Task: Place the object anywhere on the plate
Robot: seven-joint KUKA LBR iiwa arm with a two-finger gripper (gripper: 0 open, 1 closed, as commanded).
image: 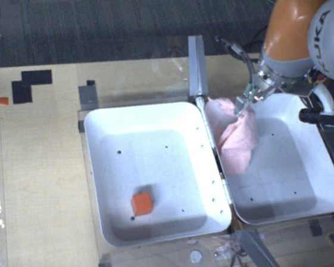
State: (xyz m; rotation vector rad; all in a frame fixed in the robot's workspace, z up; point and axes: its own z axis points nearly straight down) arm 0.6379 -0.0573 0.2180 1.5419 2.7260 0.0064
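orange block [142,204] sitting at 7 o'clock in left bin [147,117] | pink cloth [238,140] lying against right bin [295,205] left wall, at 9 o'clock | gripper [244,104] hanging over cloth's 12 o'clock end, touching it; grip state: cannot tell | grey divider post [196,67] standing at 12 o'clock between bins

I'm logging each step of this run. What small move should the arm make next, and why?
Probably travel left toward the orange block. It lies low in the left bin, while the gripper hovers over the pink plate in the right bin.
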